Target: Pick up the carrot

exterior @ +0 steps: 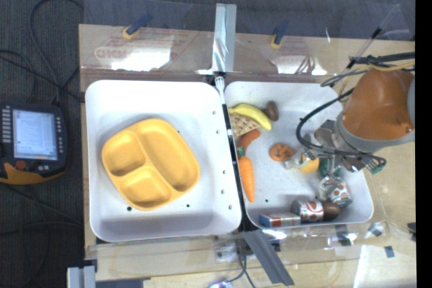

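The carrot (246, 177) is orange and lies lengthwise against the left wall of the right bin (287, 222), tip toward the front. My gripper (332, 172) hangs below the arm's orange band (376, 108) over the right side of that bin. It is well to the right of the carrot and apart from it. Cables and the wrist body hide its lower end. Nothing of the carrot is covered.
Around the carrot lie a reddish pepper (249, 139), a waffle piece (240, 123), a banana (252, 114), a brown lump (271, 108) and an orange fruit (281, 152). A yellow piece (309, 164) and cans (312, 210) sit near the gripper. A yellow divided plate (150, 162) lies in the left bin (108, 94).
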